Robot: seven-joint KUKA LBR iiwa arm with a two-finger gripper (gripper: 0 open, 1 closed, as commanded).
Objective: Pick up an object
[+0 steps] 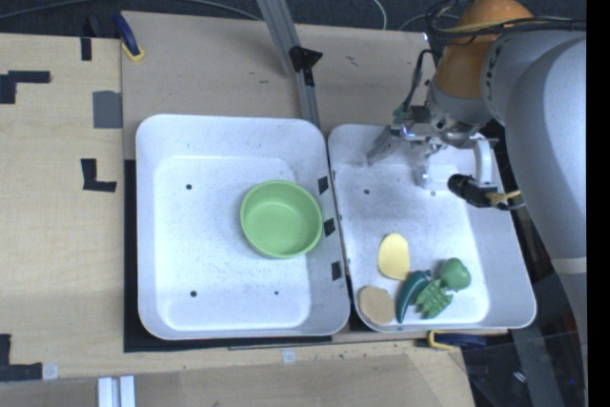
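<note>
Honestly, nothing is picked yet. Gripper [400, 146] hangs over the far end of the right bin [448, 205], fingers spread wide, nothing between them. One finger [381, 148] angles toward the divider between the bins, the other [420, 167] points down at bare bin floor.

Candidates all sit at the near end of that bin, well apart from the gripper:
- yellow piece [394, 255]: smooth, rounded, looks like hard plastic. Probably light, likely slippery. Lies apart from the others, so it's the cleanest target; I'd close across its narrow width.
- tan piece [376, 304]: flat, tucked against the bin's near corner. The wall blocks one finger there, awkward.
- green toy vegetables [434, 289]: a dark leafy bit, a knobbly bit and a round one, touching each other. Textured, so better friction, but a grab may catch two or shove the cluster.

Green bowl [281, 218] sits alone in the middle of the left bin [191, 157]. Stiff and light, I'd guess, but too broad to span; only a rim pinch would work, and it'd tip.

My pick: the yellow one, from straight above.
</note>
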